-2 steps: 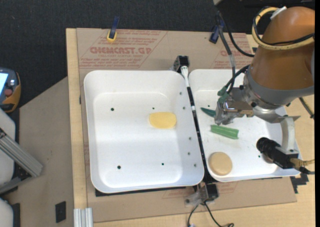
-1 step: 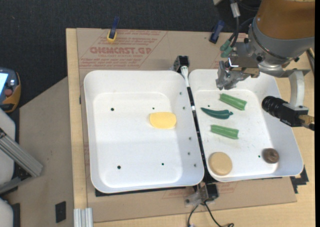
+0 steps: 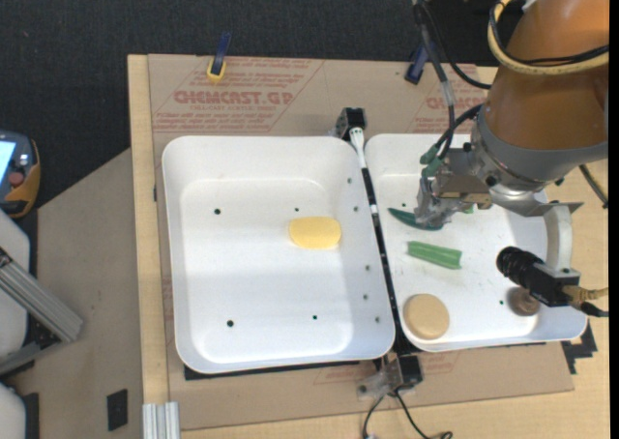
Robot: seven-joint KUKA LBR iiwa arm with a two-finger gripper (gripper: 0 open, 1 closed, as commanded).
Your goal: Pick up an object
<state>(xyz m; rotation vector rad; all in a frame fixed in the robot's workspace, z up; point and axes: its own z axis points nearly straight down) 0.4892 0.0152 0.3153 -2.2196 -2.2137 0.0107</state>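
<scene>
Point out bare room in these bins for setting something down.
The left bin is bare around the yellow piece. The right bin is crowded: hand, green stick, tan disc; only its far corner by the left bin is free.

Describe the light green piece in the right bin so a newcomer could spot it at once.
Start at the right bin, where the arm reaches in. Toward the camera from the gripper, near the bin's middle, lies the light green piece. It is a short straight bar, unlike the round tan disc in the front corner and the darker green scrap beside the gripper.
</scene>
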